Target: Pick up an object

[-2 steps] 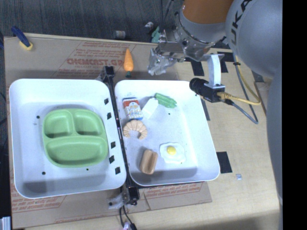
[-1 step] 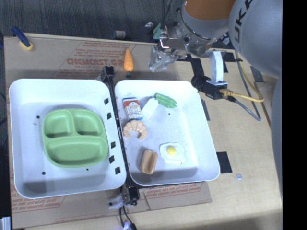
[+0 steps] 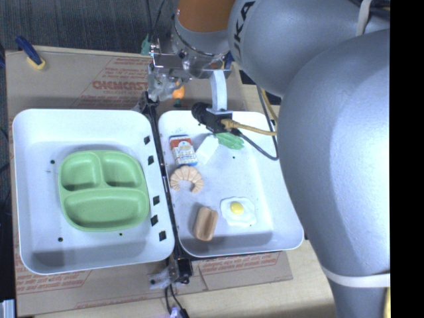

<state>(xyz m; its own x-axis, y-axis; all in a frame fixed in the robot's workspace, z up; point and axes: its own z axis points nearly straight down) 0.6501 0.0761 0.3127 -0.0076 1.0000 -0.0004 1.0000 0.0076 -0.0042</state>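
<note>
The right bin holds a red and white packet, a croissant, a brown bread roll, a fried egg, a green piece and a small white piece. My gripper hangs above the far edge where the two bins meet, behind the packet. A small orange thing shows right beside the gripper; I cannot tell whether it is held.
A green divided plate lies in the left bin. A black fitting with a yellow cable sits over the right bin's far end. The big grey arm covers the right side. Cardboard lies under the bins.
</note>
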